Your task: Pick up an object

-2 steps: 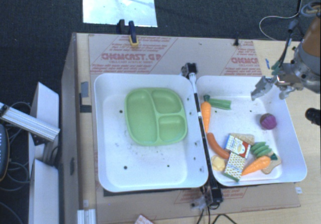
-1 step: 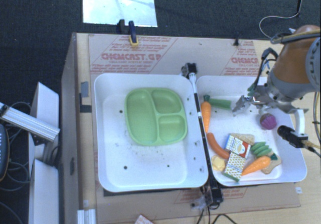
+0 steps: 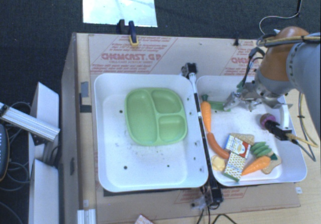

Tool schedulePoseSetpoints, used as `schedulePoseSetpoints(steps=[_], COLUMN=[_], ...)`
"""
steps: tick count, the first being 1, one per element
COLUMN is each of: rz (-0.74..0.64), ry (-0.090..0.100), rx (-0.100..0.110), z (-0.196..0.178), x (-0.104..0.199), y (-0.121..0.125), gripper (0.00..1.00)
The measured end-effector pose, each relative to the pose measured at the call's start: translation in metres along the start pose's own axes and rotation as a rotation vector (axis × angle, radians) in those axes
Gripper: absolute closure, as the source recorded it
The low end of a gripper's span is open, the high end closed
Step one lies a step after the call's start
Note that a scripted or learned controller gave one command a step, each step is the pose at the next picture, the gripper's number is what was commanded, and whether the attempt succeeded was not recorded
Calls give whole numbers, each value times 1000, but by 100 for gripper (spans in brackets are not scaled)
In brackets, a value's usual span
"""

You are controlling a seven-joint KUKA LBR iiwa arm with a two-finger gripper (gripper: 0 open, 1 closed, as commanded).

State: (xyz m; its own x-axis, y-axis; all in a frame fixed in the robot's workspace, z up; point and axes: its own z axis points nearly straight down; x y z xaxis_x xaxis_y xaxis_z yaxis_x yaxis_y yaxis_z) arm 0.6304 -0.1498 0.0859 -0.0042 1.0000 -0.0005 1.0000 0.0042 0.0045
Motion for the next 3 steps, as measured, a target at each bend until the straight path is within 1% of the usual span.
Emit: schedulePoseSetpoints(steps=[1,2,3], rz=[3,0,-1], ry=[0,1,1], rx=[4,1,1], z=[1,1,1], x=[10,48,66], y=[-46,28,39], gripper=[0,0,0])
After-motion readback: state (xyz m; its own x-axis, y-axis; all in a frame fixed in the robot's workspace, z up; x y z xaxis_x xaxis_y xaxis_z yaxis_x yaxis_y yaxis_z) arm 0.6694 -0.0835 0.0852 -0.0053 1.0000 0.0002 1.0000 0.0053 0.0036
